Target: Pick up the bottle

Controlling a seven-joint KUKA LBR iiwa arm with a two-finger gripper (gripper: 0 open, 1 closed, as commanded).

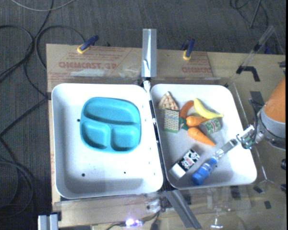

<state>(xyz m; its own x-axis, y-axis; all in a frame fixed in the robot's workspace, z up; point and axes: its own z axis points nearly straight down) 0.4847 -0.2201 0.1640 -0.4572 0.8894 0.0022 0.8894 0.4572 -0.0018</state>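
Observation:
The bottle (204, 170) is small and blue with a pale neck. It lies on its side near the front edge of the right bin (240, 174), pointing up and to the right. My gripper (235, 144) reaches in over the bin's right rim, just above and to the right of the bottle's upper end. Nothing shows in the gripper. The arm's orange band (283, 102) sits at the right edge of the view.
A black-and-white carton (186, 163) lies right beside the bottle on its left. Further back are two carrots (200, 135), a banana (206, 110), a small can (212, 126), a green box (171, 120) and a wedge-shaped piece (168, 101). The left bin (67, 176) holds a blue divided tray (111, 124).

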